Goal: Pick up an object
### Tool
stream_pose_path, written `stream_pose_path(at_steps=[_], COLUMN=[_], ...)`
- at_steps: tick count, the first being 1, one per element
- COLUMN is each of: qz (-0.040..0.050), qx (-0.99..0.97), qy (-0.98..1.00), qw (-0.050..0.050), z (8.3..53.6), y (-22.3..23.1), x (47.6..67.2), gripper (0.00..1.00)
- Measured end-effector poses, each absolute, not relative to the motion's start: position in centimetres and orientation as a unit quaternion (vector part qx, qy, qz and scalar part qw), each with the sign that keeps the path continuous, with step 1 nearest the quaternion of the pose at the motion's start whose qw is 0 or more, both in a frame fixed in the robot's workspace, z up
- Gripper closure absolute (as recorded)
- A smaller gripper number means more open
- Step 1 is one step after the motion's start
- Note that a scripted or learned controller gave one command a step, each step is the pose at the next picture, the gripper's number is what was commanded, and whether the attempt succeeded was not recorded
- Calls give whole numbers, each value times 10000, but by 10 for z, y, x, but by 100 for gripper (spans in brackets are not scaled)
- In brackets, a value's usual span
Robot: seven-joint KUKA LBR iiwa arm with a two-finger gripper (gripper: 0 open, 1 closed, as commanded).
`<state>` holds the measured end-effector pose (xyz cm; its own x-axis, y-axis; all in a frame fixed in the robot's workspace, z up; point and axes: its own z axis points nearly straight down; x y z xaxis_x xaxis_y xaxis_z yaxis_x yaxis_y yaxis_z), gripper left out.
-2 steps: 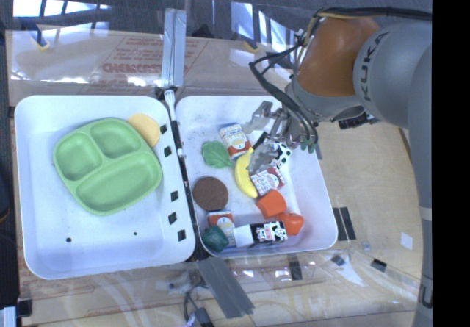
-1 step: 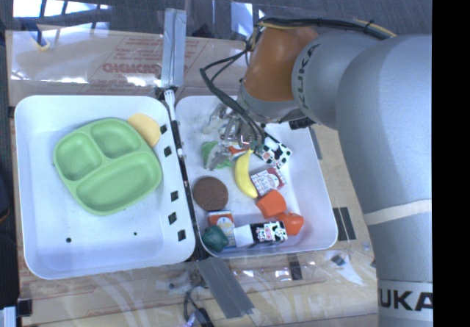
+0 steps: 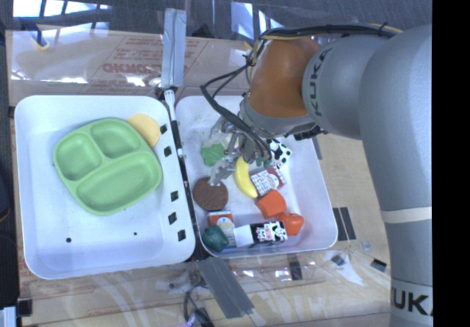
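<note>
My gripper (image 3: 232, 148) hangs low in the right bin (image 3: 323, 200), near its middle. Just left of it lies a small green object (image 3: 212, 154), and a yellow banana (image 3: 245, 178) lies just below it. A brown round cookie (image 3: 211, 195) sits lower left of the banana. To the gripper's right are a cow-patterned piece (image 3: 280, 151) and a red and white packet (image 3: 266, 181). The big grey wrist with the orange band (image 3: 279, 83) hides the back of this bin. I see nothing clearly held.
Along the right bin's front lie an orange block (image 3: 272, 203), another orange piece (image 3: 292, 224), a cow-print carton (image 3: 269, 232) and a dark green object (image 3: 215, 239). The left bin (image 3: 44, 245) holds a green divided plate (image 3: 107, 164) and a yellow object (image 3: 146, 128).
</note>
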<state>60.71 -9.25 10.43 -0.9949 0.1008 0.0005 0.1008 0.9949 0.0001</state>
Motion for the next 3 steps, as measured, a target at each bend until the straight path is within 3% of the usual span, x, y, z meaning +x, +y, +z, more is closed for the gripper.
stream_pose_path(at_steps=[1,2,3], qz=[1,1,6], qx=[-467,-464,-1736], qy=[-9989,-9989,-9848], qw=[0,1,-14], z=[114,114,160], y=[-91,-90,-140], x=[608,608,580], gripper=[100,0,0])
